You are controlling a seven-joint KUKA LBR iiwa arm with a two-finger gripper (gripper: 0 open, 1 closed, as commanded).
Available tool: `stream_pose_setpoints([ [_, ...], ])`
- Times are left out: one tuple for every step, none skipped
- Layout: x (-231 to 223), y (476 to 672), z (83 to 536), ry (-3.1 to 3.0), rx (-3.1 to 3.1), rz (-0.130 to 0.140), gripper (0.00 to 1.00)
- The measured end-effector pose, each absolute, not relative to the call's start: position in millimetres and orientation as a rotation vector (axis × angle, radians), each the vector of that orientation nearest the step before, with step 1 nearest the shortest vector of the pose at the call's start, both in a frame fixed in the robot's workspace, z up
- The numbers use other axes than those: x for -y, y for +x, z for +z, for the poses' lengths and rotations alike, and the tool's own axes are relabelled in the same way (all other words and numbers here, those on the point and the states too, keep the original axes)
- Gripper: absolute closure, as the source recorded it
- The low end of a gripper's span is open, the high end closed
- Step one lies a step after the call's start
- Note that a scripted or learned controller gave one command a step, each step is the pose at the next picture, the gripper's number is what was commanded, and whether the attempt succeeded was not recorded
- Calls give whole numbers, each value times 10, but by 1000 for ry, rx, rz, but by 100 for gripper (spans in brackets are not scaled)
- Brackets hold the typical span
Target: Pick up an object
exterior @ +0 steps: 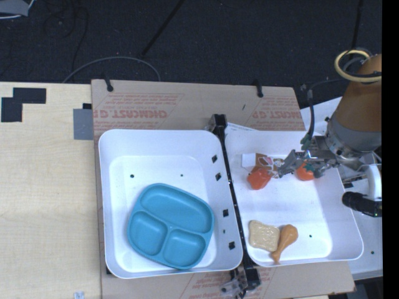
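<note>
Your gripper (292, 165) hangs low over the far part of the right bin (340, 245), and you cannot tell how its fingers stand. A tomato (259, 179) lies just left of it, an orange piece (305, 174) close on its right. Near you, toast (264, 235) touches a drumstick (283, 240). The left bin (118, 148) holds a blue tray (169, 225).

Right bin (349, 245): open floor at centre; red toy (259, 179) at 10 o'clock, toast (264, 235) and drumstick (285, 239) at 7 o'clock, gripper (292, 165) occupying 12 o'clock.
</note>
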State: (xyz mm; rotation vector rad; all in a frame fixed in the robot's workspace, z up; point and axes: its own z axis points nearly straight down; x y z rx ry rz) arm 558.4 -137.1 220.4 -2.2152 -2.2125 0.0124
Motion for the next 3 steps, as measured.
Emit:
stream_pose_setpoints([
  [1374, 5610, 2264, -2221, 2221, 1, 0],
  [1358, 5499, 1698, -2216, 2216, 7, 0],
  [1405, 5545, 1095, -2217, 2216, 7, 0],
])
